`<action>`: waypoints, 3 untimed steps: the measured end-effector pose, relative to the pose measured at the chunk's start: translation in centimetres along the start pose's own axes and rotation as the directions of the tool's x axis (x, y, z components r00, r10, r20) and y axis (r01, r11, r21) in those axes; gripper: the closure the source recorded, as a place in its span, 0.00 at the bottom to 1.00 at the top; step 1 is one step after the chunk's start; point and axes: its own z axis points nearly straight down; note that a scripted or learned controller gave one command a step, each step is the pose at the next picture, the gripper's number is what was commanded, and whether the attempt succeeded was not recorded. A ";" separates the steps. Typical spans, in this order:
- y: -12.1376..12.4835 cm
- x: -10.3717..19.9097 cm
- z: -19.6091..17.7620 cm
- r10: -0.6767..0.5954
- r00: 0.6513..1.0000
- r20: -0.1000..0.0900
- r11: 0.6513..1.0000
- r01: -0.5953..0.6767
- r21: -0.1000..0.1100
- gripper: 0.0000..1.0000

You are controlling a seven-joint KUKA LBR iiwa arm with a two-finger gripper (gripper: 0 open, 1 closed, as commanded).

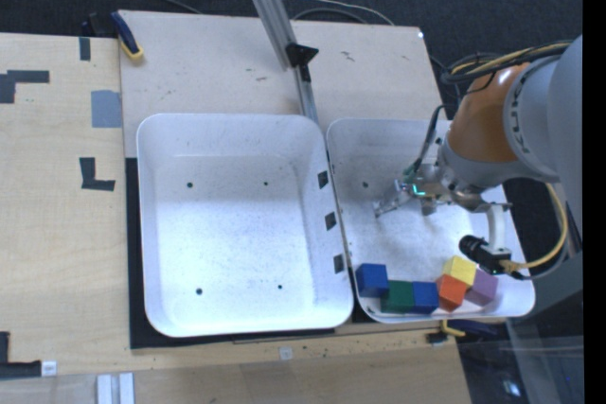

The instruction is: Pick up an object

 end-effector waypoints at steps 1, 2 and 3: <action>0.2 1.5 0.0 -0.002 1.000 -0.001 1.000 0.002 0.001 0.00; -4.3 -3.8 -3.6 0.006 1.000 0.004 1.000 -0.006 0.000 0.00; -4.1 -3.3 -4.3 0.000 1.000 -0.001 1.000 0.000 0.001 1.00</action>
